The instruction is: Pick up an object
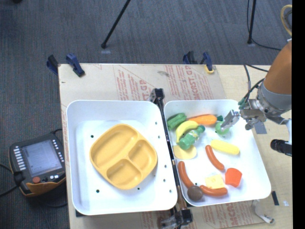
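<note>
On the left of the worktop sits a shallow white bin holding one yellow plastic divided plate with three compartments; nothing there is being reached for.

The right-hand white bin carries the toy food, any piece of which could be the object to pick up; counted: one green cucumber-like piece, one yellow banana, one green bottle-shaped piece, one pale yellow disc, one orange carrot, three reddish sausages, one brown round piece, one yellow cheese-like wedge, one long yellow corn-like piece, one orange-red chunk, and one small green piece.

The pincer is low over the bin's upper right, its tips at that small green piece; whether it is released or clenched I cannot tell, and no grasp is visible.

The step looks like the descent to grasp; next it calls for closing squarely on the green piece, then lifting straight up.
</note>
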Controlling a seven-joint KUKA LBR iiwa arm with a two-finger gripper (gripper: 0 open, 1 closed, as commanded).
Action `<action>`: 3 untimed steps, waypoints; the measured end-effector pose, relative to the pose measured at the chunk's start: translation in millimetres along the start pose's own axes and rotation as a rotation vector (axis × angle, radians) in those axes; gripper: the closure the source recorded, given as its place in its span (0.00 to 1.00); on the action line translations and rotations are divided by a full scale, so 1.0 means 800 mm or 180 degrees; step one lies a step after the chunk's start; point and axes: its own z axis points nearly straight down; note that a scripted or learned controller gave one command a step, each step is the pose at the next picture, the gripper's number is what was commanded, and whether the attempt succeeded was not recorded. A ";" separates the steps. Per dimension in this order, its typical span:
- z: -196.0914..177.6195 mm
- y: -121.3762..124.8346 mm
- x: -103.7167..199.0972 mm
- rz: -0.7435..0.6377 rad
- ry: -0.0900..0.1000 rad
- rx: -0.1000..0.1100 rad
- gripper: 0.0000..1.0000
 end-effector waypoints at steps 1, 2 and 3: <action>0.124 -0.092 0.054 0.0925 0.0004 0.0009 0.00; 0.114 -0.092 0.055 0.0931 0.0010 0.0028 1.00; -0.090 -0.142 0.090 0.1220 -0.0004 0.0000 1.00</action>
